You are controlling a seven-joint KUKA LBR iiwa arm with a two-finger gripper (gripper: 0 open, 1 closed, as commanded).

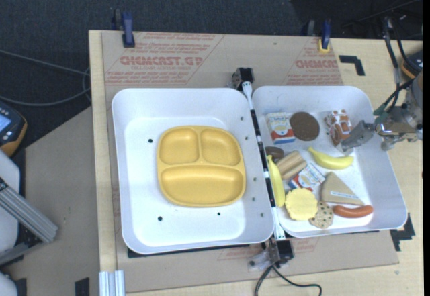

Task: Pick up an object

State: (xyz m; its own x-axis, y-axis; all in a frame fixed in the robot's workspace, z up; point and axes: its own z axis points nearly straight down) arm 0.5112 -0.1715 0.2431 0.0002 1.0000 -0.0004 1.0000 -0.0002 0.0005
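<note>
A yellow divided plate (201, 166) lies in the left white bin (127, 120). 2 blue clamps (125, 27) grip the table's (201, 56) far edge, and dark carpet (54, 6) lies beyond.

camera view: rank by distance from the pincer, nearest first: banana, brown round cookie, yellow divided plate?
1. Banana, right bin, just left of and below the pincer.
2. Brown round cookie, right bin, farther left near the top.
3. Yellow divided plate, left bin, far across.

A brown board-topped bench (201, 60) bears two white bins (134, 154) side by side.
</note>
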